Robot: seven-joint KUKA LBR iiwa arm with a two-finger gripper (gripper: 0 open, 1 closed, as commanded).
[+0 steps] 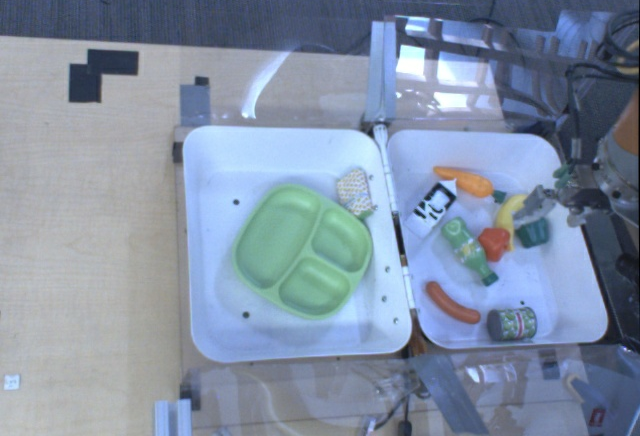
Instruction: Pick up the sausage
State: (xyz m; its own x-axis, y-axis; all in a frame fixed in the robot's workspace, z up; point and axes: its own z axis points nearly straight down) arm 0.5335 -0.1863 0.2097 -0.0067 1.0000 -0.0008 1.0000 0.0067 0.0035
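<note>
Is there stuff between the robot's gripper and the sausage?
Yes. The gripper is at the right bin's right side, and the sausage lies near the bin's front edge. Along the slanted line between them sit a teal block, a red toy and a green bottle. From above, the sausage looks uncovered.

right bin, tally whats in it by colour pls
Going by main colour, right bin:
Orange/red: 3, carrot, sausage, red piece
Green: 3, bottle, can, dark green piece
Yellow: 1, banana
Black and white: 1, carton
Total: 8
</note>
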